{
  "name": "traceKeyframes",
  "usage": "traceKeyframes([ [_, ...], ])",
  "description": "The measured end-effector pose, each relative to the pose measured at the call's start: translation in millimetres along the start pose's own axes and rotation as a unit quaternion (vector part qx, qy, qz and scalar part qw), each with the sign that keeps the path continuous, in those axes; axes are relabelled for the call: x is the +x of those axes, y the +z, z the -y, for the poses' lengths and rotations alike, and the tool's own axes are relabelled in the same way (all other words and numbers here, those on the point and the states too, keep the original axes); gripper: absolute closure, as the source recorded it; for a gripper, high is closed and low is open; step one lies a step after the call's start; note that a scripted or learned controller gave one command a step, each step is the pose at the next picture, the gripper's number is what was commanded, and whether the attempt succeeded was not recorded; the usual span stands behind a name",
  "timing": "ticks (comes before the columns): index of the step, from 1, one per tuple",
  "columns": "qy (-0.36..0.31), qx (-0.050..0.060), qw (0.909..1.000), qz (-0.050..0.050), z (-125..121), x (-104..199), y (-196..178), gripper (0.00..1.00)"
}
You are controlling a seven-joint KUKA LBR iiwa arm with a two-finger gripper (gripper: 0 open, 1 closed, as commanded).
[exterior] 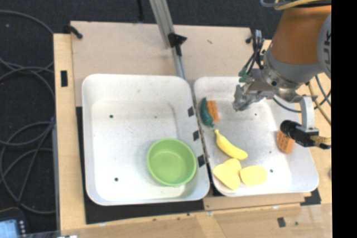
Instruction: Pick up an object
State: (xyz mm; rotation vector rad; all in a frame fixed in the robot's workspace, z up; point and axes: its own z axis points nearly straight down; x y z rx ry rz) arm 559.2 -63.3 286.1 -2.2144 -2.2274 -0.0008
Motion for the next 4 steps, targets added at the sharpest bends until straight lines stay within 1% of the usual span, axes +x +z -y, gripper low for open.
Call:
traceKeyframes([
  [1,0.000,0.000,1.0000,0.000,9.0,45.8,3.1,1.00],
  [2,0.000,0.001,1.0000,0.000,19.8,95.4,28.9,1.00],
  [3,-0.001,0.000,1.0000,0.000,34.0,147.4,30.0,1.00],
  [4,0.002,0.000,1.0000,0.000,33.4,144.6,30.0,0.00],
])
